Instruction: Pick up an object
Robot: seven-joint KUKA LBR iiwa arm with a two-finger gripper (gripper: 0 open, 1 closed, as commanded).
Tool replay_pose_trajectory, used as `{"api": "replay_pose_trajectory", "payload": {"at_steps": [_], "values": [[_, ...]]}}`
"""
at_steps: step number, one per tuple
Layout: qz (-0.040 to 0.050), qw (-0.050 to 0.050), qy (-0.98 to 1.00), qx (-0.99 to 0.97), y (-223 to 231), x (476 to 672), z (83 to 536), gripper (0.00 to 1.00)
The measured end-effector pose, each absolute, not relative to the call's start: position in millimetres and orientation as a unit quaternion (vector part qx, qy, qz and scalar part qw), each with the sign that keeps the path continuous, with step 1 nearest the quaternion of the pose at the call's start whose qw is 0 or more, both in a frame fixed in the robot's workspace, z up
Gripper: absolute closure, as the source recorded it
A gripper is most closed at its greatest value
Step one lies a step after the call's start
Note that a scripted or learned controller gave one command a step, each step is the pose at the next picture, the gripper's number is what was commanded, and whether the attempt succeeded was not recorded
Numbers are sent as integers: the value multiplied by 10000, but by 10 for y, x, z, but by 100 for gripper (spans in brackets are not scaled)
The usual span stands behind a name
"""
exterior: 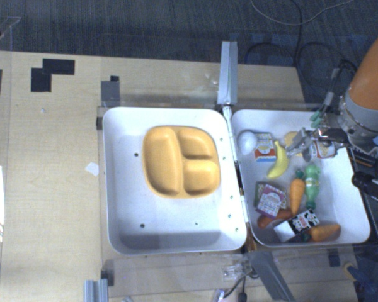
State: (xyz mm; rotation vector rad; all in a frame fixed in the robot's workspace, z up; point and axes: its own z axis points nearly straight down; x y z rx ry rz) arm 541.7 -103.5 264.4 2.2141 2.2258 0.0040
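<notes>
My pincer (305,142) hangs over the right bin (359,231), wide or narrow I cannot tell. The banana (278,160) lies just left of it, crowded by neighbours; I could nudge it aside and miss.

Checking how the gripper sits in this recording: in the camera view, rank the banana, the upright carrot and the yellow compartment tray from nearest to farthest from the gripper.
From the gripper, in the right bin's upper part:
1. Banana, just to its left in that bin.
2. Upright carrot, below it, mid-bin.
3. Yellow compartment tray, across the divider in the left bin.
</notes>
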Motion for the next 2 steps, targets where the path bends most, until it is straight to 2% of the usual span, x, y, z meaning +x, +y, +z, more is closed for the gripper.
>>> {"api": "replay_pose_trajectory", "payload": {"at_steps": [1,2], "values": [[15,16,7101,7041,-930,5276,2517,0],[15,15,7070,7072,-1086,5256,1296,0]]}}
